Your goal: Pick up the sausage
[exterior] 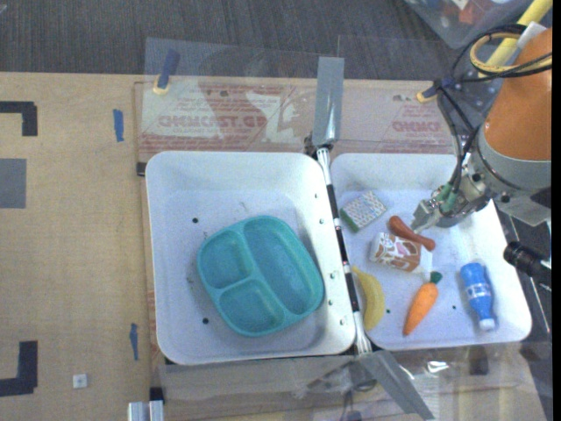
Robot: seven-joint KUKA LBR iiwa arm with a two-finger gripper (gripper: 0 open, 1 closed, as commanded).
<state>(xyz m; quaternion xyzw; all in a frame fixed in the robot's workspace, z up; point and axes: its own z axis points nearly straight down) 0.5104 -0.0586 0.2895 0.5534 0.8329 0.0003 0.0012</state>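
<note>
Worktop (70,235) carries two bins: right bin (513,323) has one sausage (410,232), jaws (436,210) just beside it, opening unclear.

left bin: teal tray (259,274) | right bin: banana (372,298), carrot (422,304), blue bottle (479,296)

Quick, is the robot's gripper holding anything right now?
Gripper: it hangs right above the sausage in the right bin; holding or not cannot be told.

Sausage (411,232) in right bin (517,323), behind carrot (421,304)
</note>
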